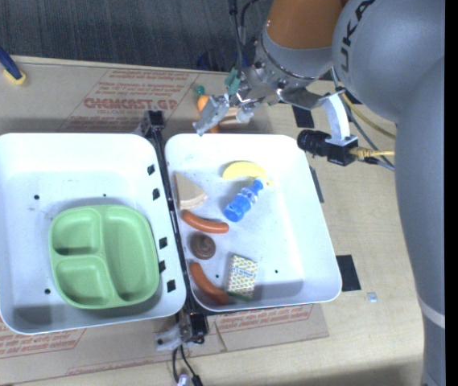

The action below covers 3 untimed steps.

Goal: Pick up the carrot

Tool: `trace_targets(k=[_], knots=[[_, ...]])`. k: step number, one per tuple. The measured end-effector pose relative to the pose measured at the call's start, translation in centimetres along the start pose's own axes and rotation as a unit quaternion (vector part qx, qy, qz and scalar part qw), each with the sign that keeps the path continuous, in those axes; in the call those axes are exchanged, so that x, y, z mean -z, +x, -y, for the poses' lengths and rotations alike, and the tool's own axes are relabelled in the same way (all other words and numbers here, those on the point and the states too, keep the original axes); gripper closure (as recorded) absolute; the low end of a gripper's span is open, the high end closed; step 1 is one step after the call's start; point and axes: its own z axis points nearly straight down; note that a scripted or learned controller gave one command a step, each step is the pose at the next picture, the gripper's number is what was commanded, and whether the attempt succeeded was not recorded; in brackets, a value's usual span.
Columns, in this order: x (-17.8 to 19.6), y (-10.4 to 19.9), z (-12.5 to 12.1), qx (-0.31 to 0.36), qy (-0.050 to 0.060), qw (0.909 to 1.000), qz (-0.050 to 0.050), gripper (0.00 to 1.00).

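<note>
Gripper (212,119) position: above the far rim of the right bin (297,215), just outside the bin wall, at the end of the arm (373,47), which enters from the right side of the camera view. Gripper opening: cannot be told; the tip is small and its outline merges with cables and brackets.

Layout, by size:
- Bench (373,328): carries both bins, side by side and touching along the centre line.
- Left bin (19,175): contains a green tray (104,256) with three compartments.
- Right bin: contains a bread slice (188,191), a yellow fruit (243,170), a blue bottle (242,202), two sausages (204,223) (208,284), a packet (242,273) and a brown disc (204,248).

Carrot (202,102): a small orange piece with a green end shows just beside the gripper, on its left in the view, beyond the far rim of the right bin. This is probably the carrot. A second orange patch shows at the other side of the gripper tip, so the long axis appears to run diagonally, green end up-left, with the middle hidden by the gripper.

Governing relation: carrot and gripper overlap in the view. Contact between them cannot be confirmed, nor whether the carrot rests on the bench or is raised. A grasp must not be assumed; the closing direction should cross the diagonal axis, not follow it
</note>
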Motion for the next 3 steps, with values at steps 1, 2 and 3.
trace_targets(k=[1,2,3], knots=[[6.9,0.9,-2.7,-0.26,0.0,0.9656,0.0,0.0],[4.6,2.6,-3.5,-0.433,0.003,0.9015,-0.001,0.0],[-1.9,0.1,-2.6,-0.527,0.003,0.8498,0.0,0.0]])
